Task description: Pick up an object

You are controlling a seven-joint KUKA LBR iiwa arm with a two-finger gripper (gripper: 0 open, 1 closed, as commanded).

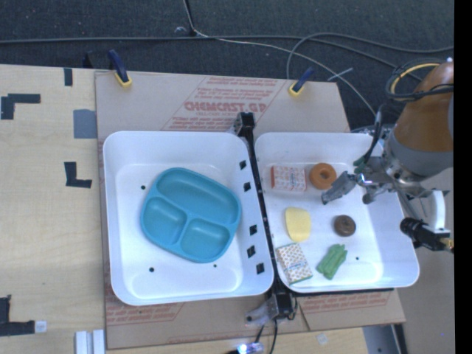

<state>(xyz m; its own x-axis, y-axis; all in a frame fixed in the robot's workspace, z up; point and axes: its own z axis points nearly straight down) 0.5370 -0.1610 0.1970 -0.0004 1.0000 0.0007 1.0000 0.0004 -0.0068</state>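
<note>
Desk point(44, 220) of pale wood carries a brown cardboard sheet point(214, 102), and on that sheet two shallow white bins sit side by side, their inner rims touching along a black divider strip. The left white bin point(118, 198) holds a light blue plastic plate with three compartments point(191, 214), lying flat near the bin's middle. The right white bin point(383, 268) holds six small things, all apart from each other. Toward its far edge lie a white and red printed packet point(287, 178) and, just beside it on the side nearer the arm, an orange-brown ring-shaped doughnut point(322, 175). A pale yellow soft wedge point(298, 224) lies around the bin's middle, with a dark brown round doughnut point(344, 226) near it toward the arm's side. At the near edge lie a small patterned white packet point(293, 262), tilted, and a green leafy plastic piece point(332, 261) beside it.

The grey arm with its orange band point(424, 116) reaches in over the right bin's outer edge. The grey two-finger gripper point(352, 184) hangs just beside the orange-brown doughnut, between it and the dark brown one; whether it touches either I cannot tell. The jaws stand apart, one finger angled toward the orange-brown doughnut, and nothing shows between them.

Two yellow and blue clamps point(118, 71) pin the cardboard's far edge, and black cables point(221, 39) trail over the dark floor beyond.
</note>
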